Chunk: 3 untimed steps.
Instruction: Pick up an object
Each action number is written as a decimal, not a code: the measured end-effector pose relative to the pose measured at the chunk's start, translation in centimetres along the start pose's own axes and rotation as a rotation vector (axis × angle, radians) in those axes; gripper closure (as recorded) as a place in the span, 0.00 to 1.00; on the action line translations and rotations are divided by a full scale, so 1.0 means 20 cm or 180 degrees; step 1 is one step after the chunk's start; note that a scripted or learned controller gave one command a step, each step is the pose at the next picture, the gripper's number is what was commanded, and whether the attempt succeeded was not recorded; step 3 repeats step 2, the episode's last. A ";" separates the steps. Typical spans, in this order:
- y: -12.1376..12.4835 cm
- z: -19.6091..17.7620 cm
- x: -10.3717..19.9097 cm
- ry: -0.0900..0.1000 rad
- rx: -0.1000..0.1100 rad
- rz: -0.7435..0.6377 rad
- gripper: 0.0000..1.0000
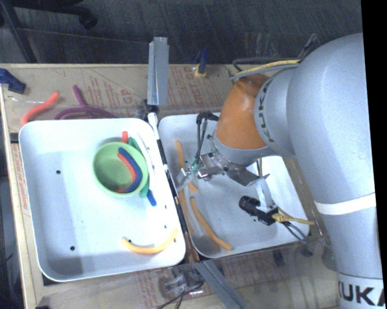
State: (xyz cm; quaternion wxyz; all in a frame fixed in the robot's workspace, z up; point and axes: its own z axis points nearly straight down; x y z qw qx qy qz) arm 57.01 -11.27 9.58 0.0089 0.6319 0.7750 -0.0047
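Our gripper (196, 172) hangs low over the right bin (285, 176); its state we cannot tell. Reaching step, probably; next, close on an orange strip (202, 216).

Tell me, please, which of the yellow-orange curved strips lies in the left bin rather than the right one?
The yellow curved strip near the left bin's front edge, below the green bowl. The other orange strips lie in the right bin, along its left side.

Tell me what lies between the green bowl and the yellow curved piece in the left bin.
Bare white bin floor, between green bowl and yellow piece.
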 end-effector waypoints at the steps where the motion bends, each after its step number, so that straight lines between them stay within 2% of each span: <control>1: 0.01 -0.04 0.04 0.0051 0.0023 -0.0046 1.00; 2: 0.23 -0.48 0.17 0.0062 0.0024 0.0455 1.00; 3: 0.23 -0.48 0.17 0.0062 0.0024 0.0455 1.00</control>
